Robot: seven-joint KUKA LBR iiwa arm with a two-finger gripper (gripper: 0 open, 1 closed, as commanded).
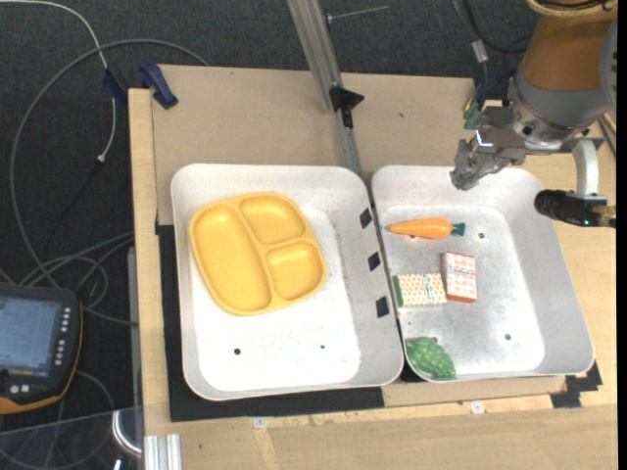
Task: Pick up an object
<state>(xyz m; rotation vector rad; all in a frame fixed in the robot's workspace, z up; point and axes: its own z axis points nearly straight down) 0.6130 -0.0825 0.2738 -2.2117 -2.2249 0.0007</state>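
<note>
The grey two-finger gripper (468,176) hung above the right white bin (549,292) — jaws' state unclear; it should centre over the orange plastic carrot (424,229) before descending.

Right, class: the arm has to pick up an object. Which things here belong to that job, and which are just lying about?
Part of the job:
gripper, above the right bin's far edge
right bin
carrot
red box
patterned box
green toy, at the near edge

Just lying about:
left bin
yellow divided plate in it
blue clamp
handheld screen
</note>
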